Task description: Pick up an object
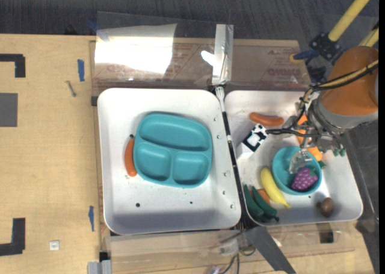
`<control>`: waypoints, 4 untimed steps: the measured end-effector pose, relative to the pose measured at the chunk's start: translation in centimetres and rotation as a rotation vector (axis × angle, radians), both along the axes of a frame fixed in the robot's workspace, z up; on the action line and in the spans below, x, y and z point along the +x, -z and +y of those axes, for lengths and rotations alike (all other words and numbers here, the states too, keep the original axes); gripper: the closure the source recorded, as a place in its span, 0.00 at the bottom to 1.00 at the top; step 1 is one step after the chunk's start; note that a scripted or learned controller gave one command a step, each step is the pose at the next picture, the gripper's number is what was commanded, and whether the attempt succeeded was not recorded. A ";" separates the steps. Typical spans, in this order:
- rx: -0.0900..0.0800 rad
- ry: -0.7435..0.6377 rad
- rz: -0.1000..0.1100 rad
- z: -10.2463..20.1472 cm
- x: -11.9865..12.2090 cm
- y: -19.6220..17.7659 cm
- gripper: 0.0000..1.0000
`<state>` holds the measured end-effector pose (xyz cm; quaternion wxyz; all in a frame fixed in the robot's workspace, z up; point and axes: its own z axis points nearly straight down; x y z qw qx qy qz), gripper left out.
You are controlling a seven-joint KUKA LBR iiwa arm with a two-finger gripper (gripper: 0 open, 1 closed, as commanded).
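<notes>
1. camera view: the end effector [305, 157] hangs over the small teal bowl [286, 173] in the right bin [346, 191]; whether it is spread or pressed together cannot be told from this slant.
2. taking the bowl as landmark: purple grapes [305, 178] lie inside it, just under the end effector, and nothing is seen pinched.
3. a yellow banana [274, 187] lies against the bowl's left side, with a dark green item [260, 205] beyond it at the bin's near-left corner.
4. a brown round item [326, 206] sits to the bowl's lower right.
5. an orange sausage [266, 120] lies above-left of the bowl; a black-and-white piece [255, 138] sits just below it.
6. well left of the bowl, the left bin [114, 194] holds a teal divided tray [173, 149] with an orange carrot [129, 157] at its left edge.
7. both bins rest on the table [42, 146].
</notes>
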<state>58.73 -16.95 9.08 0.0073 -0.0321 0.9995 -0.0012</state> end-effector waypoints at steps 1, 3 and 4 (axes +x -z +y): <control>-0.001 0.008 0.001 -3.4 -3.4 0.0 0.00; -0.001 0.050 -0.006 -2.3 7.0 -0.5 1.00; -0.003 -0.111 -0.008 0.9 8.4 -13.5 1.00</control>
